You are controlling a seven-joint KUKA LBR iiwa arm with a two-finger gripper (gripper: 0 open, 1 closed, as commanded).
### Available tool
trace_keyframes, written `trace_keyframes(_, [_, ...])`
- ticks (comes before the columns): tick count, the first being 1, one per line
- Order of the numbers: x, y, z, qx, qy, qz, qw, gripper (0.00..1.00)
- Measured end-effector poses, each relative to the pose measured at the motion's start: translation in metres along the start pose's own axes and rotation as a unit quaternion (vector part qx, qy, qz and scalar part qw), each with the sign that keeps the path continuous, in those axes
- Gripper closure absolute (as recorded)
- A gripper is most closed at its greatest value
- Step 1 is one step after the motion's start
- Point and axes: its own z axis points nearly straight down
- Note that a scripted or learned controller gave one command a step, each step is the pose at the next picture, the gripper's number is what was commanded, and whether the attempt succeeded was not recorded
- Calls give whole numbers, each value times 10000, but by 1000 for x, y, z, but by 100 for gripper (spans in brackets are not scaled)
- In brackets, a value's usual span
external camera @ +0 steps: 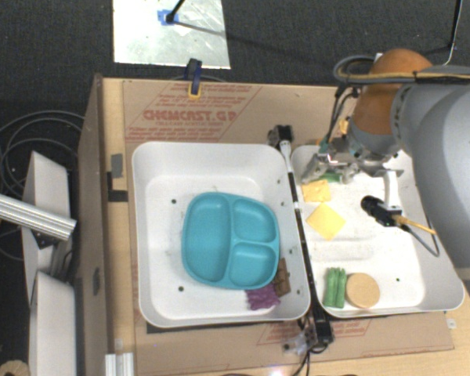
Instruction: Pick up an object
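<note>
My gripper is low over the far left corner of the right bin, right above a small yellow wedge. Nothing shows between its fingers. A larger yellow slice lies just in front of the wedge. At the near end of that bin a green pod lies next to a round tan biscuit. In the left bin sits a teal divided plate, with a purple lump and a brown piece at its near right edge.
The grey arm covers the right bin's far right side. A ridge where the two bins meet runs close to the gripper's left. Cardboard lies under the bins, and cables and metal rails lie off to the left.
</note>
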Motion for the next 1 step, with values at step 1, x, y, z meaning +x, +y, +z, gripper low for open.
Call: trace_keyframes(1, [0, 0, 0, 0, 0, 0, 10000, 0])
